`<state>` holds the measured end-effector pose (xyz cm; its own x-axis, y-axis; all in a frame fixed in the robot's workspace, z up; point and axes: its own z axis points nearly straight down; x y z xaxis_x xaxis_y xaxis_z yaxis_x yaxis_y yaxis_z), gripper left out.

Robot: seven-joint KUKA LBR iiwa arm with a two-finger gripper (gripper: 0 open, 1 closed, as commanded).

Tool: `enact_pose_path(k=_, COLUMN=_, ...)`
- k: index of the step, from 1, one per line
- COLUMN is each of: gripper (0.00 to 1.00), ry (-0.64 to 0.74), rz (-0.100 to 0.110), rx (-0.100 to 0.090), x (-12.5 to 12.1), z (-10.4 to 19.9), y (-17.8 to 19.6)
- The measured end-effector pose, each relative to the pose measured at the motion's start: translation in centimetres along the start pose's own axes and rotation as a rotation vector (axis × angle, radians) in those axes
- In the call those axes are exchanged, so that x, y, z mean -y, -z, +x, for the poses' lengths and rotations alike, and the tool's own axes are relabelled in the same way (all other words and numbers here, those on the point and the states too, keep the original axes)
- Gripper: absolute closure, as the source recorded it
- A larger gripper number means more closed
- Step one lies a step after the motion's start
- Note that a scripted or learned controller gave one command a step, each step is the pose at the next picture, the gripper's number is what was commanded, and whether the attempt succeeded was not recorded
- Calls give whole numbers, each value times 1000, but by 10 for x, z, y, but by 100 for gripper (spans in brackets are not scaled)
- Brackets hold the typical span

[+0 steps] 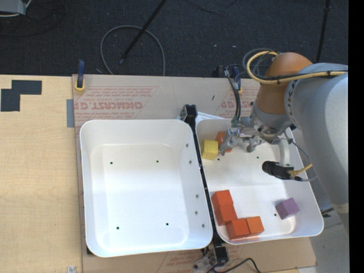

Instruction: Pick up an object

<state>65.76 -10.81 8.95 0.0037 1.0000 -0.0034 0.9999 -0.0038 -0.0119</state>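
My gripper hangs low over the back of the right bin, its fingers apart and nothing between them. A yellow block lies just to its left, by the wall between the bins. A small orange piece sits between that block and the left finger, close to the finger. Toward the front of the same bin lie an orange L-shaped group of blocks and a purple block.
The left bin stands beside the right one, a black clip at the back of their shared wall. The arm's grey body covers the right bin's far right side. Cardboard lies under both bins.
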Motion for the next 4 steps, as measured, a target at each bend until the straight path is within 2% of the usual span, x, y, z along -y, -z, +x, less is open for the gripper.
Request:
enact_pose_path(k=1, gripper=0, ry=3, rz=-10, rx=-4, x=49, z=-2, y=-3)
enact_pose_path(k=2, gripper=0, ry=4, rz=-12, rx=-3, x=48, z=-1, y=-3)
enact_pose_path(k=3, gripper=0, ry=1, rz=-1, rx=-1, x=-6, z=0, y=2)
enact_pose_path(k=4, gripper=0, ry=23, rz=-21, rx=-2, x=1, z=9, y=103)
